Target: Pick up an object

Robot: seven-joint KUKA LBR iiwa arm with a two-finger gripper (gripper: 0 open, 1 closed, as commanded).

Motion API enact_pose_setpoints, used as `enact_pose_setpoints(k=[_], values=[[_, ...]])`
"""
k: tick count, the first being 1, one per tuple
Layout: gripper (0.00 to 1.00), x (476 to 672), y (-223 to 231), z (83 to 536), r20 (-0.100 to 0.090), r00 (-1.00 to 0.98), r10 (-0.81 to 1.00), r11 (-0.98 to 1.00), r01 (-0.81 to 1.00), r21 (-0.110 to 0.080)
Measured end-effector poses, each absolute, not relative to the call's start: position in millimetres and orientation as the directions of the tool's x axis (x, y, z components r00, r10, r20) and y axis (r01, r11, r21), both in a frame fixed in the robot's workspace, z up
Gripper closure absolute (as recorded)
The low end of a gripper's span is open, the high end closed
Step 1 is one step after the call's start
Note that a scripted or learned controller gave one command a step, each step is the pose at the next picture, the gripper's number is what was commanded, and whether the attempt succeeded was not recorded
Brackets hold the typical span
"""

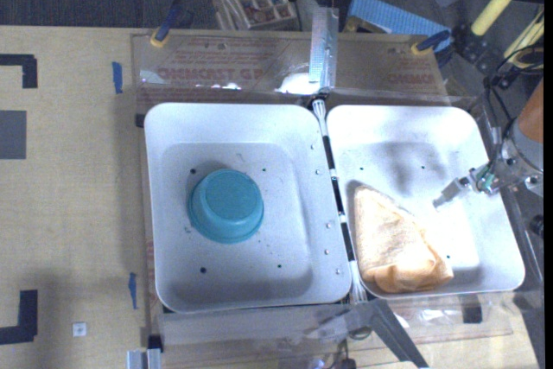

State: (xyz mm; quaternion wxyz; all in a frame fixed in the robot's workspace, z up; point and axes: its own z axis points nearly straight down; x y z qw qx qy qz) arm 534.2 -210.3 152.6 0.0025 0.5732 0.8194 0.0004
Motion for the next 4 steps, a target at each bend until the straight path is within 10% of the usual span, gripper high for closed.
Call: enact_pose_setpoints(k=[1,2,3,4], values=[[0.0,547.5,-157,202,-0.003,-0.142,0.99,0.142,0.99,0.004],[0.0,479.6,-183,150,0.0,-0.161,0.987,0.161,0.987,0.0],[0.0,503.9,-151,91,-0.006,-0.218,0.976,0.218,0.976,0.01],[0.0,578.9,-168,92,-0.008,-0.221,0.975,0.221,0.975,0.015]])
